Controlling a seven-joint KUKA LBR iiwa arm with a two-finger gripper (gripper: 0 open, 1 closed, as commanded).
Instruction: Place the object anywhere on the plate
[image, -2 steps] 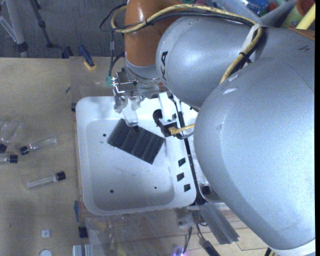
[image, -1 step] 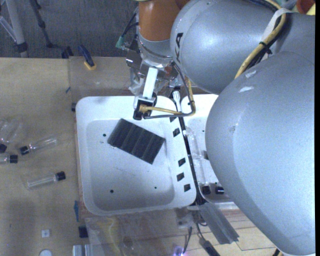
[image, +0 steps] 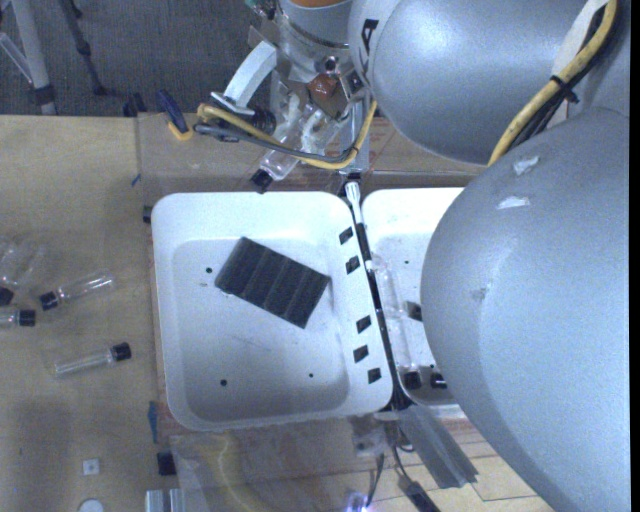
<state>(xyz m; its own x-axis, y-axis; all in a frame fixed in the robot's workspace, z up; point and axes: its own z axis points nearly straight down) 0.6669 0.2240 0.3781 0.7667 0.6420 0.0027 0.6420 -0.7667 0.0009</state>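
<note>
The grey arm (image: 520, 300) loomed over the right bin (image: 405, 225), its bulk covering most of that bin from the fixed overhead camera. Its end effector (image: 305, 110) hung above the far edge of the desk (image: 70, 190), just beyond the back rim of the left bin (image: 165, 300) and close to the line where the two bins met. Whether the end effector was spread wide or closed could not be told from this angle. A small brown piece (image: 325, 88) showed against it, but it was not clear whether that was a held object or part of the tool itself. Yellow cable (image: 310, 158) looped below the end effector.

The plate (image: 273, 281), a dark ribbed rectangle, lay flat and skewed in the left bin, nearer the back wall than the front, with nothing resting on it. Something clear lay in the right bin (image: 400, 312), just beside the dividing rims, too blurred to identify.

Several clear vials with black caps (image: 90, 358) lay scattered on the desk to the left, well apart from the bins.
</note>
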